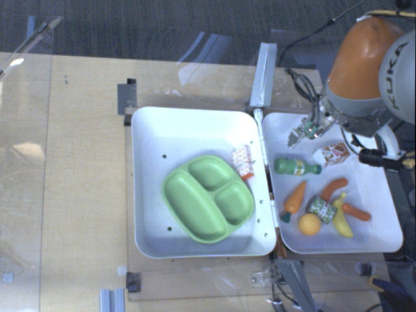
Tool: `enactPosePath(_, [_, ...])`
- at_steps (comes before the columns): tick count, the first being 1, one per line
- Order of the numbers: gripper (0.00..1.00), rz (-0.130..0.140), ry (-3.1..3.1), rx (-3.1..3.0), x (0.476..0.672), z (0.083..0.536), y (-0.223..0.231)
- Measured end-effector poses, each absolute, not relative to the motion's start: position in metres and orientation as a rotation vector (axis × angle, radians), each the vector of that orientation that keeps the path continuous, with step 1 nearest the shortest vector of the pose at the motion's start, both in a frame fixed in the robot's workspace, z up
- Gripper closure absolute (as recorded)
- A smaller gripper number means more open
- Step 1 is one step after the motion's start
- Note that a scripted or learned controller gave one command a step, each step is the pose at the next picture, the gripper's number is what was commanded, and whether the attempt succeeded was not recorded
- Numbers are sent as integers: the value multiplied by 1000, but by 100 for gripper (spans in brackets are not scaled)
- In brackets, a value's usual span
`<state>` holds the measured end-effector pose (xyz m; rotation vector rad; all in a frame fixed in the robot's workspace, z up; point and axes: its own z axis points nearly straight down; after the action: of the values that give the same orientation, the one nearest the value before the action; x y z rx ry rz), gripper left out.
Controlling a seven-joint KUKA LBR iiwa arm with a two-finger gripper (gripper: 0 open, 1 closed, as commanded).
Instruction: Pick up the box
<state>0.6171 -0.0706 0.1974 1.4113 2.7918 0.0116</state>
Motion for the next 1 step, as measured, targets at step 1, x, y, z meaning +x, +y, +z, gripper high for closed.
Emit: enactPosePath(1, [100, 6, 2857, 1289, 646, 186, -28])
